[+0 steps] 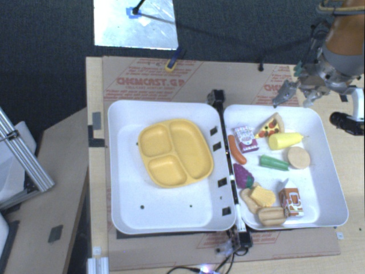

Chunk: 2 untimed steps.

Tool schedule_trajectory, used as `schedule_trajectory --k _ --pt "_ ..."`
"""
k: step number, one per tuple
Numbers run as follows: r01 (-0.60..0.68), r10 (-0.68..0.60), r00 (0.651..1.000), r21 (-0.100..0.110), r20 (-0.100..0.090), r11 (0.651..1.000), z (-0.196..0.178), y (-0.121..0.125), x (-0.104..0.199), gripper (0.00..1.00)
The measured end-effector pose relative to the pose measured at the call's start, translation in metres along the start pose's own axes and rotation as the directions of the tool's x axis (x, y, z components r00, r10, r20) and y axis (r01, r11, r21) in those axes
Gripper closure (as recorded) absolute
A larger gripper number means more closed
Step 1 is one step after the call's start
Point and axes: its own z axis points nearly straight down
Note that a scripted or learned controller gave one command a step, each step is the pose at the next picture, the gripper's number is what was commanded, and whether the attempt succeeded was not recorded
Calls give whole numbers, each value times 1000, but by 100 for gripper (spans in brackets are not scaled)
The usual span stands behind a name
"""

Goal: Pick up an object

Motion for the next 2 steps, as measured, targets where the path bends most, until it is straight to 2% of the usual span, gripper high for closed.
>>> schedule_trajectory --k 1,2 --pt "-2 2 1000 3 0 1000 45 -4 -7 0" --pt "-1 1 1000 5 -2 1000 105 -6 1 0"
